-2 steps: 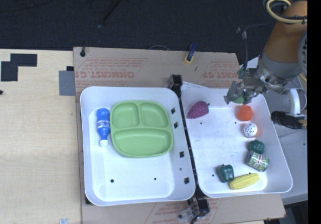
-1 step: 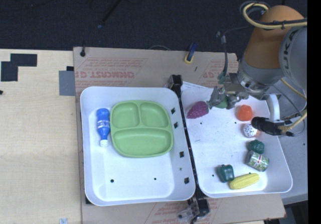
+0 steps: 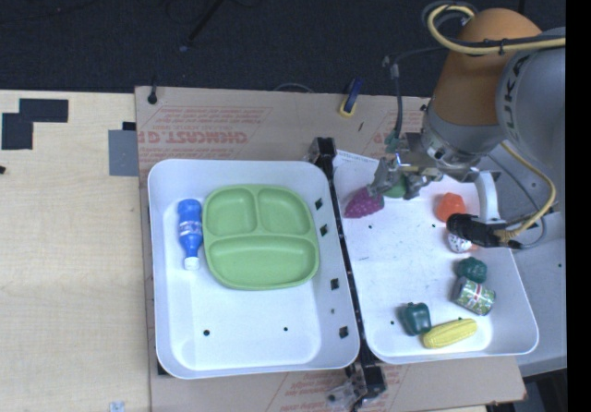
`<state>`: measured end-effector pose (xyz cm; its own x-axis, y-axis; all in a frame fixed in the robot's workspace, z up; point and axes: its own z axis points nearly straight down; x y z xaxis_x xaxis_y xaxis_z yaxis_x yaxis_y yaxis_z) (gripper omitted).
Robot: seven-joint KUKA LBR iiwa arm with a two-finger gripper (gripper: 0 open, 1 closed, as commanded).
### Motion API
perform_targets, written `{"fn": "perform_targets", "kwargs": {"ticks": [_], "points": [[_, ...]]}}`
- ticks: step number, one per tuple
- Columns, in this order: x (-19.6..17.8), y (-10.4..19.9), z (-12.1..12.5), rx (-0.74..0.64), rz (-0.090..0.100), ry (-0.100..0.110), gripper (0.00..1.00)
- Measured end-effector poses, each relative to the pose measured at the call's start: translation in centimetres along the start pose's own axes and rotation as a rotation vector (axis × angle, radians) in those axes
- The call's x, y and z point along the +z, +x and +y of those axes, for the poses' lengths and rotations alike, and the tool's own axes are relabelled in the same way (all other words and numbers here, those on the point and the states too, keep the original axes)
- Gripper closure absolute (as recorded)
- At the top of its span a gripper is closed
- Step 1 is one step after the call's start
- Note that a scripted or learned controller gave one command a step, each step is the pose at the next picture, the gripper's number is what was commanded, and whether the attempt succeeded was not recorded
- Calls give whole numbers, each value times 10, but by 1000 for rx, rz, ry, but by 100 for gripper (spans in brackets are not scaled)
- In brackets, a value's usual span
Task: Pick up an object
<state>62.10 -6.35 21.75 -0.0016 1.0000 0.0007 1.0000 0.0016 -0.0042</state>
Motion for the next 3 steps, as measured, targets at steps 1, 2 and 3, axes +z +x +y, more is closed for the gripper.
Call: {"fn": "perform_targets", "kwargs": {"ticks": [1,2,3], "points": [[-4,9,-3,0,0,0,100],[-20,6,5,-4,-1,-3,100],[-10,-1,11,2,-2,-1,100]]}}
